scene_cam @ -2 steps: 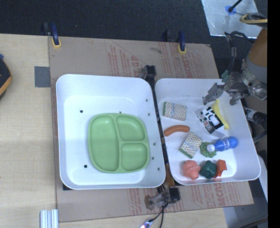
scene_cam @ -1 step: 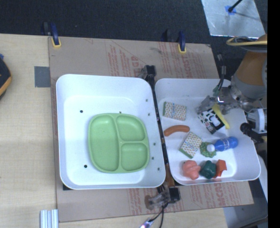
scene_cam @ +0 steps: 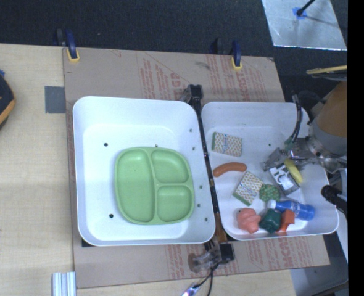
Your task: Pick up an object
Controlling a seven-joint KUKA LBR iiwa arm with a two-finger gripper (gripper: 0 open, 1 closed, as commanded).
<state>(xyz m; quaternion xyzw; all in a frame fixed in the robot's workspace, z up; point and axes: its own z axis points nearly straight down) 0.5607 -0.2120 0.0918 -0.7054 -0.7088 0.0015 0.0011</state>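
Hovering at the right edge of the frame, my gripper [scene_cam: 285,164] sits low over the right bin [scene_cam: 256,113], so I judge I'm in the approach before a grasp. The fingers look parted, with a yellow banana toy [scene_cam: 295,175] just beside them, nothing clearly clamped. Next I'd need to descend squarely and close.

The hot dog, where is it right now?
The hot dog lies in the right bin, near its left wall, below one patterned sponge and left of another.
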